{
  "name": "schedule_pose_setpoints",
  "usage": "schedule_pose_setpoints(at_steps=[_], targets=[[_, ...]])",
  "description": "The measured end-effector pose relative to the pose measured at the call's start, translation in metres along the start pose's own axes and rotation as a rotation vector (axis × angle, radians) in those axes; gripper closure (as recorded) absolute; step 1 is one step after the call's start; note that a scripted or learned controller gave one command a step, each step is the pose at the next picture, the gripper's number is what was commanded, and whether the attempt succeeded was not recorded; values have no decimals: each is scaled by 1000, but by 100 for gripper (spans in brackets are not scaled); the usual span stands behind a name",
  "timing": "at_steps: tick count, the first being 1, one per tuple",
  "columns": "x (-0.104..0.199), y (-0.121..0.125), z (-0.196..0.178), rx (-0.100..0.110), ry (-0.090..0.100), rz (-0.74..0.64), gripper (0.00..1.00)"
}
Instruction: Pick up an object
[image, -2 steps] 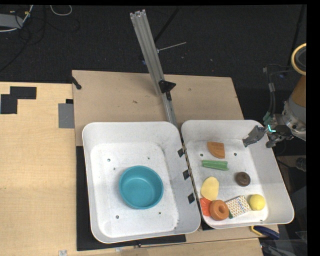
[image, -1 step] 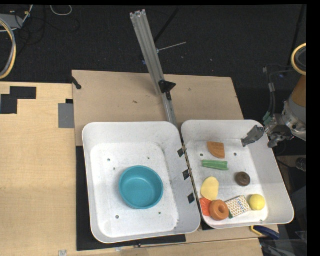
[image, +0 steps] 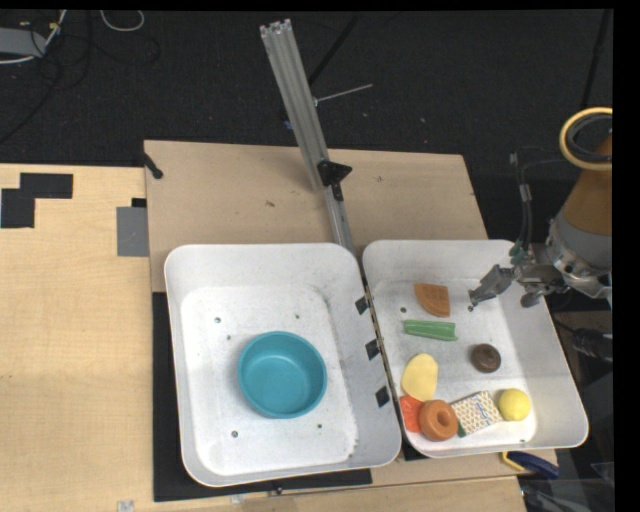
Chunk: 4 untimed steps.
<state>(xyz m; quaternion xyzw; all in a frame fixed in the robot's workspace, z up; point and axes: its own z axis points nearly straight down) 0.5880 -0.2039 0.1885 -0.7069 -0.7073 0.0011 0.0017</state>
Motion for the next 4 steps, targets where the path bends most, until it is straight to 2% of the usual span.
schedule_pose_setpoints(at_steps=[1, 2, 3, 4], targets=[[7, -7, 58, 1, 0, 0, 0], [8, -7, 97, -4, 0, 0, 0], [7, -6, 85, -8, -2, 0, 100], [4, 3, 26, -9, -2, 1, 100]])
